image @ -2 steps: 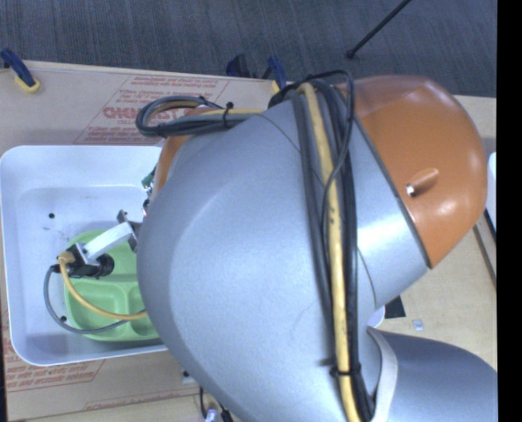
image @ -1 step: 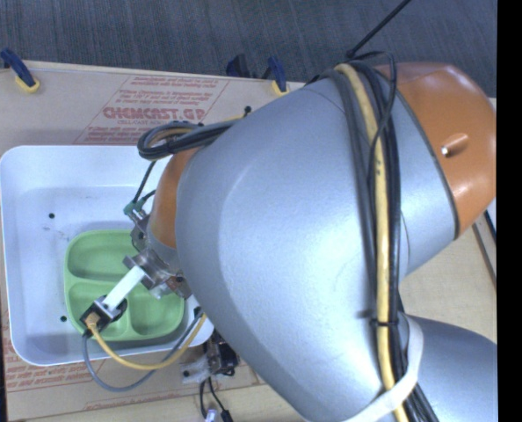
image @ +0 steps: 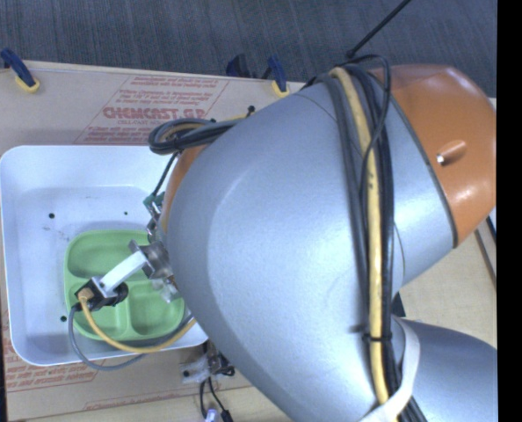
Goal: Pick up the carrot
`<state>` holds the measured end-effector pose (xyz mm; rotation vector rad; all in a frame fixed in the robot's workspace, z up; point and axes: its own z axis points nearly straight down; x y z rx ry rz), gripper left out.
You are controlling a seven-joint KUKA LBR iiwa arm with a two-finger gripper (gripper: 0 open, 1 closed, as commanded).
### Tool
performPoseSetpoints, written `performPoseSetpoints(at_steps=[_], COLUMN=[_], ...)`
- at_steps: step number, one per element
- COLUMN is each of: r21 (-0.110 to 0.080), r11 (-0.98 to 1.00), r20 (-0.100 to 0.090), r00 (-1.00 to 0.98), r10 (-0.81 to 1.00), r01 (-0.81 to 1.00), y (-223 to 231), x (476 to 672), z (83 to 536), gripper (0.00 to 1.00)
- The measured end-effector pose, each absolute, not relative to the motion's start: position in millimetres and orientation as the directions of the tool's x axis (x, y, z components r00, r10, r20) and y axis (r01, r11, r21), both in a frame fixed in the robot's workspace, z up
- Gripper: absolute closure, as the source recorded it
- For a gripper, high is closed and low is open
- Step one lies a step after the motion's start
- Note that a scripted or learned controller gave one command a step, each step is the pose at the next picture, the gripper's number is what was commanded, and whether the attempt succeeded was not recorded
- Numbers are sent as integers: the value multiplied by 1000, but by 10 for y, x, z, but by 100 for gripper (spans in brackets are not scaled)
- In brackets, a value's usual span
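KUKA arm [image: 314,236] is held low over the left white bin [image: 24,236], w/ gripper [image: 158,266] placed above the green divided plate [image: 90,253], prob. for a grab there. Gripper state can't be told; carrot's spot is masked by the arm.

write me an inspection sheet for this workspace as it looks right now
surface: bench sheet with red print, white bin on it
job's things: nothing seen
clutter: green divided plate in the bin
grippers: state cannot be told; arm hangs over the plate's right side
cables: black and yellow bundle down the arm; a loop past the plate's near edge
surroundings: blue clamps on the bench's far edge, dark carpet
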<state>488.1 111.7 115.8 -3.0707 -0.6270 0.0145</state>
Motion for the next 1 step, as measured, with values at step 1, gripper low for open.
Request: performPoseSetpoints(at_steps=[1], r21=[-8], r11=[-779], r20=[-5], r00=[779], r10=[628], r01=[627], y=[528], x=[4873], z=[1917], gripper=[100])
